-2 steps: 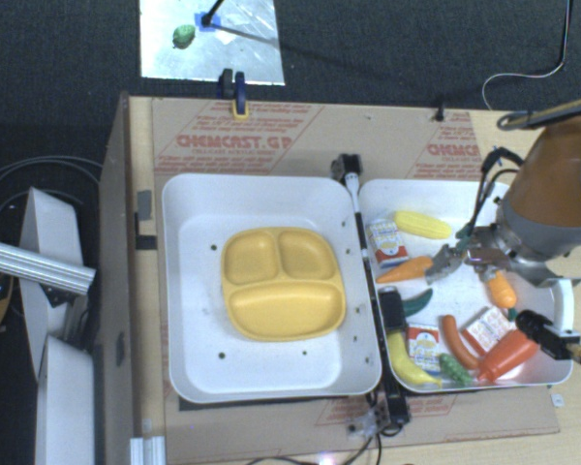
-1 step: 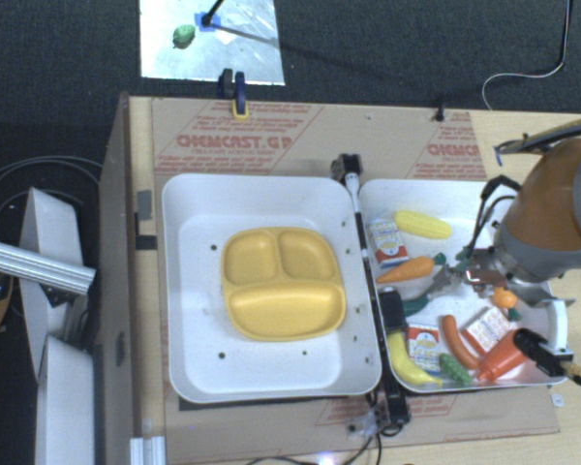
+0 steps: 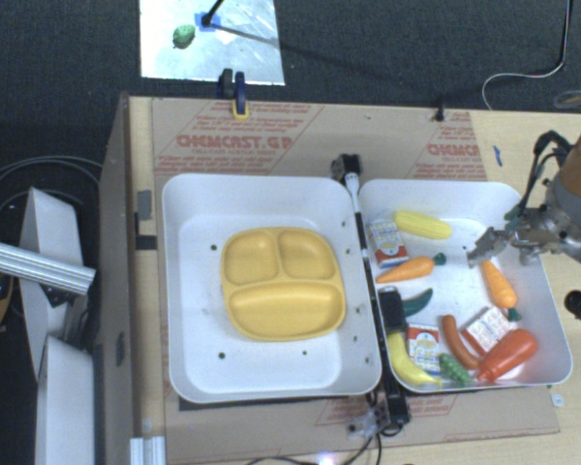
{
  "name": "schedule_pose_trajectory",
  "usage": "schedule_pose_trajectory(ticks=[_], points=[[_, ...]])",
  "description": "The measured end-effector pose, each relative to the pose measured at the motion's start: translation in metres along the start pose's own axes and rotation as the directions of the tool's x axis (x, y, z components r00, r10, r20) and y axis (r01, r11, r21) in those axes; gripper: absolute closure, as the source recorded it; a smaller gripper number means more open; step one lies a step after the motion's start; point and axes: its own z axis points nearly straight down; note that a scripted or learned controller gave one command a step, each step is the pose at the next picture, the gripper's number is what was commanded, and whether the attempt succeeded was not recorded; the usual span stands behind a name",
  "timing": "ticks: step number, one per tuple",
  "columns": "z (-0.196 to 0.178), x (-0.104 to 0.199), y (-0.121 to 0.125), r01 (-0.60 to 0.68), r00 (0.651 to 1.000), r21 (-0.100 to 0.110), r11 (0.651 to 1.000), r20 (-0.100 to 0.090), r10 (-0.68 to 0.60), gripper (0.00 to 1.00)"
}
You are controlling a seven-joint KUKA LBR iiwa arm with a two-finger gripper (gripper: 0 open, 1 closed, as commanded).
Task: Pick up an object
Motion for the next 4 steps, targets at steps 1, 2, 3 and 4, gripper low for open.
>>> schedule_pose_trajectory(ticks=[1, 2, 3, 4], points=[[0.047, 0.025, 0.035, 0.003, 1.0, 0.004, 1.0, -0.002, -0.003, 0.0], [-0.009, -0.001, 0.078, 0.003, 1.0, 0.0, 1.0, 0.0, -0.003, 0.0], [0.028, -0.033, 0.056, 0.001, 1.0, 0.004, 1.0, -0.001, -0.001, 0.0], [0.118, -0.032, 0.043, 0.001, 1.0, 0.003, 1.0, -0.001, -0.001, 0.0]])
